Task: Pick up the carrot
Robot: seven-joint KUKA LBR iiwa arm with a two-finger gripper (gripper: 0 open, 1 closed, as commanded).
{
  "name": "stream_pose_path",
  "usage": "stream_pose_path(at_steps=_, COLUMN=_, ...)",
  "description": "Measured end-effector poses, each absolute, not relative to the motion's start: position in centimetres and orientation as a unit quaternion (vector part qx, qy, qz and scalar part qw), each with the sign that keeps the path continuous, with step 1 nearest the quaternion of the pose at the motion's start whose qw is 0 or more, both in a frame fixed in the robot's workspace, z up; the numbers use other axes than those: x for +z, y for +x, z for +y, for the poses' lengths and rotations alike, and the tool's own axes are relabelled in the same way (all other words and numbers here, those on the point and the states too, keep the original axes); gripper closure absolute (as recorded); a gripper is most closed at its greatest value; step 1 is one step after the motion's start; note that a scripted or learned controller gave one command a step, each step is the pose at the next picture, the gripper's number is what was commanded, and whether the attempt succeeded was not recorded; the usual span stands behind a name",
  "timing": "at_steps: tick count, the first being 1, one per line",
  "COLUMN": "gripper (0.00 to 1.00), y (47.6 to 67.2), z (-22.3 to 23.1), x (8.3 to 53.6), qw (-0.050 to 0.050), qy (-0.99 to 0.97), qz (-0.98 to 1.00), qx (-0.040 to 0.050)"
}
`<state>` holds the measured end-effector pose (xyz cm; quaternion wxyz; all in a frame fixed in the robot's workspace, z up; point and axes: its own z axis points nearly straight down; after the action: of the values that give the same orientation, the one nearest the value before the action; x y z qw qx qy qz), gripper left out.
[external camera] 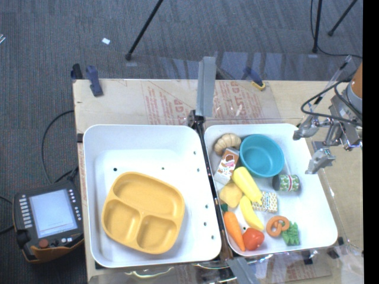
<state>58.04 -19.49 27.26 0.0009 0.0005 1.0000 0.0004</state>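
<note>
The carrot (234, 230) is orange with a green top and lies in the right bin (323, 209), close to its front-left corner. A red tomato (254, 239) touches it on the right and a yellow banana (250, 213) lies just behind. My gripper (308, 147) hangs over the right bin's far-right rim, well away from the carrot. It is open, and nothing sits between its fingers.
The right bin also holds a blue bowl (262, 155), a croissant (227, 142), a small carton (227, 165), a yellow corn cob (247, 183), a can (288, 183), a pretzel (277, 225) and a green toy (291, 234). A yellow divided plate (143, 212) lies in the left bin (142, 138).
</note>
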Motion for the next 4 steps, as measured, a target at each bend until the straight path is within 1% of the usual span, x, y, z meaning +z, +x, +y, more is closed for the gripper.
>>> stream_pose_path(at_steps=1, gripper=0.00, y=61.2, z=-10.4, x=22.4, qw=-0.001, qy=-0.001, qz=1.000, qx=0.0020)
stream_pose_path(at_steps=2, gripper=0.00, y=60.4, z=-6.7, x=18.6, qw=-0.001, qy=0.096, qz=0.995, qx=0.0007)
stream_pose_path(at_steps=3, gripper=0.00, y=52.1, z=-3.8, x=18.7, qw=0.000, qy=0.185, qz=0.983, qx=0.0002)
stream_pose_path(at_steps=4, gripper=0.00, y=52.4, z=2.9, x=18.6, qw=-0.001, qy=0.369, qz=0.929, qx=-0.0004)
